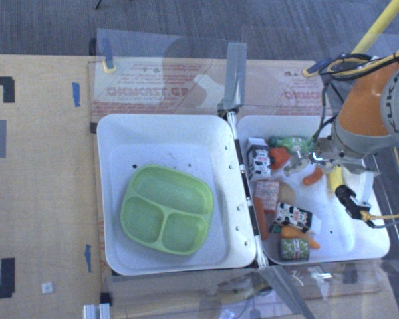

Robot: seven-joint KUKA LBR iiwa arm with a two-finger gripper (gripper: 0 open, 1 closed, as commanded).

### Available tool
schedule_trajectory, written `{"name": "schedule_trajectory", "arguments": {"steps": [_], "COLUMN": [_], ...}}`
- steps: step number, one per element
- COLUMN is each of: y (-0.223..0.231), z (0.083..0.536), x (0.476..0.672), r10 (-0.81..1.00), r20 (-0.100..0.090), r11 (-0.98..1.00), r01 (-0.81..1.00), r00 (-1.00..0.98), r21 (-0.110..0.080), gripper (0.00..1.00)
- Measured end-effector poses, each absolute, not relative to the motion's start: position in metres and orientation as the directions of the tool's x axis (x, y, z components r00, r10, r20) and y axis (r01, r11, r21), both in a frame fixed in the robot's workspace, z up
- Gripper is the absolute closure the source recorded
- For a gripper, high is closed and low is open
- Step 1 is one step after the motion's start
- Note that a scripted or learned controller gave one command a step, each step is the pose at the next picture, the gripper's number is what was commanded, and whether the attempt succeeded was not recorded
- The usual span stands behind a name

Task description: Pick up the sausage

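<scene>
Camera view from my end: the gripper [304,163] sits low over the right bin [369,244], but I honestly can't tell how its jaws stand. What I take for the sausage [312,176], a small orange-red piece, lies just beside the tool on the bin floor, near a yellow item [334,177]. Left bin [113,138] has a green divided plate [166,209].

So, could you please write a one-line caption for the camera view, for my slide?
The arm's hand hovers over the cluttered right bin; a green divided plate lies in the left bin.
</scene>
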State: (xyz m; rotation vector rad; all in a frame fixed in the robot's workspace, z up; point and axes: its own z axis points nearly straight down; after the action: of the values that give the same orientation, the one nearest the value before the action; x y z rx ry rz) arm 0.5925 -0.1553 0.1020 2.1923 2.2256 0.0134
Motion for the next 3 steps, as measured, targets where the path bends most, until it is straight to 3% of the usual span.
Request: {"name": "schedule_trajectory", "arguments": {"steps": [1, 2, 3], "y": [-0.151, -0.188, -0.189], "z": [0.165, 0.101, 0.108], "x": [0.565, 0.605, 0.604], "r10": [0.998, 1.000, 1.000], "r20": [-0.001, 0.000, -0.001], "r11": [0.065, 0.017, 0.017], "r01": [0.998, 1.000, 1.000], "r00": [-0.065, -0.017, -0.017], "r21": [0.002, 0.017, 0.013], "gripper": [0.00, 0.00, 1.00]}}
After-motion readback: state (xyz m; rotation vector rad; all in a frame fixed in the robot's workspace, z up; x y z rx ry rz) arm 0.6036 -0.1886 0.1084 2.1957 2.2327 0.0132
